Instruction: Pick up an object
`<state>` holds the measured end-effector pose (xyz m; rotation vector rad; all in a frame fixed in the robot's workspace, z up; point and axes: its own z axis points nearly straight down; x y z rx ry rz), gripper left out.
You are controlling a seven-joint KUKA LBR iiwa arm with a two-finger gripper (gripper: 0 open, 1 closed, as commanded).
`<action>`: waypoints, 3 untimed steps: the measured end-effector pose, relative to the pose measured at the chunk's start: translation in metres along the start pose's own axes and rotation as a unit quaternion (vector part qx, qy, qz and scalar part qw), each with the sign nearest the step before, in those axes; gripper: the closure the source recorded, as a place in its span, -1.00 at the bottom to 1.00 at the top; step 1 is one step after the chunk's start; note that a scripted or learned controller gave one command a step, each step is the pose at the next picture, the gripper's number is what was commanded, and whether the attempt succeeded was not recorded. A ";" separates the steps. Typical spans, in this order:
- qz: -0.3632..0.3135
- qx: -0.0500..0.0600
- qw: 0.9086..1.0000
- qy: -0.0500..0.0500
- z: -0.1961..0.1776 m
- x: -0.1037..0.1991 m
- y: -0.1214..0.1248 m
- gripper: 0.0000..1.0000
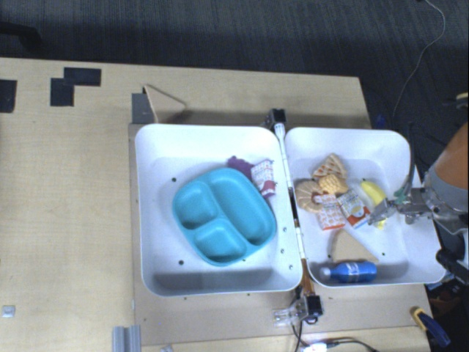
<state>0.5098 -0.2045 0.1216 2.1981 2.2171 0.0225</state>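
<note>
Blue bottle (pixel 352 271) front of right bin (pixel 396 147); jaws (pixel 386 213) near yellow item (pixel 372 192).

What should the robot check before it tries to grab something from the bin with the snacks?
1. Gripper over the right bin: ok.
2. Something close to grab: ok, the yellow object and the small packet lie beside it.
3. Already holding something: cannot tell.
4. Items lying apart: not ok, the packets and waffle snacks touch.
5. Blue bottle out of the way: ok, it lies by the near wall.
</note>
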 end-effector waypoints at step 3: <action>0.002 0.010 1.000 0.002 -0.081 0.076 -0.019 1.00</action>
